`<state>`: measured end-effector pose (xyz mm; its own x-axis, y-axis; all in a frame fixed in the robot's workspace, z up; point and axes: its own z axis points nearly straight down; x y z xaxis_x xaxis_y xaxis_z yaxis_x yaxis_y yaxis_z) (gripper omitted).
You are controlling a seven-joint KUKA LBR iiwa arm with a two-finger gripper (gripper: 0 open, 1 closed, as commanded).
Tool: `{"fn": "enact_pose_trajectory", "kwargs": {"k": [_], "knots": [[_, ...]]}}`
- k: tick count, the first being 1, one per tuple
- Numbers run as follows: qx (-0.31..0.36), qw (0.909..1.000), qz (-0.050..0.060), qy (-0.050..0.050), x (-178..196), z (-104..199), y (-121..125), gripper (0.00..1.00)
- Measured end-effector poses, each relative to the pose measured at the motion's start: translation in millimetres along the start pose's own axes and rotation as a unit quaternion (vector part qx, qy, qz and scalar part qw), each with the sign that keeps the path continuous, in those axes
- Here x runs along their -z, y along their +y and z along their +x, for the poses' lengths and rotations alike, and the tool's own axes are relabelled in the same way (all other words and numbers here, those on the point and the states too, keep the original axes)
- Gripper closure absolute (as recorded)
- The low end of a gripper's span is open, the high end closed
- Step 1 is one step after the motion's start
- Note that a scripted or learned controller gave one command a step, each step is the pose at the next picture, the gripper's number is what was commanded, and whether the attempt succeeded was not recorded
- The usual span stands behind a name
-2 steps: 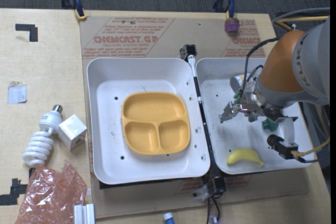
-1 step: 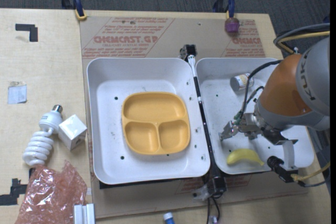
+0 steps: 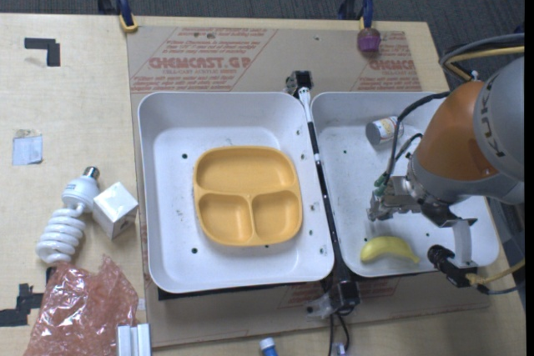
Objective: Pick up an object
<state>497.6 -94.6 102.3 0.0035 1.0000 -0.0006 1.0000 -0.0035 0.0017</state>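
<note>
**Approach over right bin, nothing held yet**

Gripper (image 3: 380, 208) low in the right bin (image 3: 350, 108); finger spread: cannot tell, nothing visibly gripped. Banana (image 3: 388, 249) lies just beside it at 5 o'clock; small can (image 3: 383, 128) at 12. Judged step: pre-grasp. Next: shift toward banana, descend, close.

The grey arm (image 3: 501, 129) reaches in over the bench's right edge, its orange band (image 3: 450, 137) sitting just above the wrist. The wrist bends downward and leftward, ending in the gripper (image 3: 382, 204), which points down over the right bin (image 3: 334, 171) near its middle.
</note>
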Motion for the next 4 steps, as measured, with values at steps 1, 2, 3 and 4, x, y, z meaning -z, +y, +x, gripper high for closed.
{"fn": "enact_pose_trajectory", "kwargs": {"k": [1, 2, 3, 4], "knots": [[0.003, 1.0000, 0.000, 0.000, 90.0, 63.1, 44.6, 1.00], [0.003, 1.0000, 0.001, 0.000, 90.0, 63.1, 44.5, 0.00], [0.001, 1.0000, 0.001, 0.000, 11.7, 1.7, 15.0, 0.00], [0.001, 1.0000, 0.001, 0.000, -10.0, -8.0, -13.3, 0.00]]}}
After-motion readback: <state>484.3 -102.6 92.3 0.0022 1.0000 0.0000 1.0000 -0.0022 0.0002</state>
